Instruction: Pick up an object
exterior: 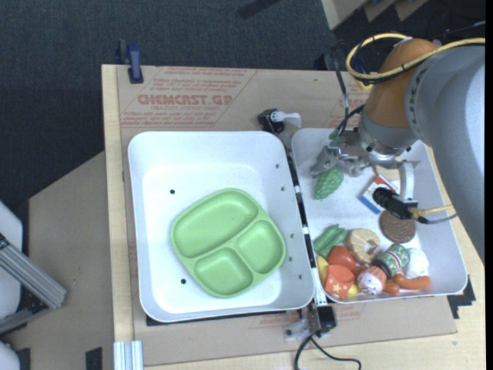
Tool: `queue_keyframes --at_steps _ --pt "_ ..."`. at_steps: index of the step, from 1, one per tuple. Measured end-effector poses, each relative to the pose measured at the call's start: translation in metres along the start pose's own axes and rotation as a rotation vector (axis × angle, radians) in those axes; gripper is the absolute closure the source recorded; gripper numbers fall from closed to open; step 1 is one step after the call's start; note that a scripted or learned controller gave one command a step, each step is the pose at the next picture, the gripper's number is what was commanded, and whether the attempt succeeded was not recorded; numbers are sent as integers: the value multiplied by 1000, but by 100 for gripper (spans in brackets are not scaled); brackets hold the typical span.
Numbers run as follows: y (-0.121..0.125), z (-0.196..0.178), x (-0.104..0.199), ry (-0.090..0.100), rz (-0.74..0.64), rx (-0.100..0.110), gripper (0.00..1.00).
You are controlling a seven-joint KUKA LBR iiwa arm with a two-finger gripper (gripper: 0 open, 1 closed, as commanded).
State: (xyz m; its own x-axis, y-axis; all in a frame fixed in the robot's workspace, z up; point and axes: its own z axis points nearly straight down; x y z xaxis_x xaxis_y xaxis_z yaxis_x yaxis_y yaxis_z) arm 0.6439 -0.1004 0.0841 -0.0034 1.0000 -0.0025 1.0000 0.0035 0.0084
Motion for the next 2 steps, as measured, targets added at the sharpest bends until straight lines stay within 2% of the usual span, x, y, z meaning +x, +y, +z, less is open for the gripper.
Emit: queue_keyframes --at_steps 1,2 --pt "-1 -1 4 1 3 6 0" --pt "0 -11 4 -1 3 2 100"
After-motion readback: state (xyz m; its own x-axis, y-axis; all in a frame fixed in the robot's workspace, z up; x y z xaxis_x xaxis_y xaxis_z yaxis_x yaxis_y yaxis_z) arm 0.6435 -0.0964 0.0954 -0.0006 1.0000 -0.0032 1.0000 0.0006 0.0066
